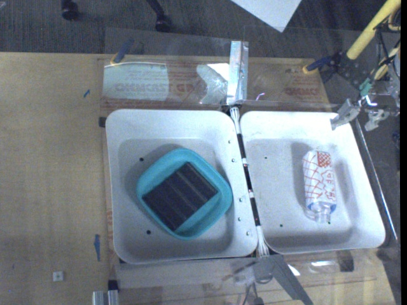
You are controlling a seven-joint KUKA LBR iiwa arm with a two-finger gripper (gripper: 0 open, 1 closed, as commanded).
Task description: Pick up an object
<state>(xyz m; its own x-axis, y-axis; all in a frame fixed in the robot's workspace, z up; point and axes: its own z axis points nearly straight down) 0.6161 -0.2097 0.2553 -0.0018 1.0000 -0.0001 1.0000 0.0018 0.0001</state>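
A teal square dish (184, 192) with a dark ribbed inside lies turned at an angle in the middle of the left bin (124, 138). A crumpled clear plastic bottle (319, 183) with a red-and-white label lies in the right bin (273, 138), its cap end pointing toward the front edge. The two objects rest apart from each other, one per bin.
A clear plastic wall with a metal post (236, 72) stands behind the bins. A yellow bar (375, 21), cables and a metal clip (346, 113) crowd the back right corner. A bracket (280, 278) sits at the front between the bins. Wooden bench surrounds them.
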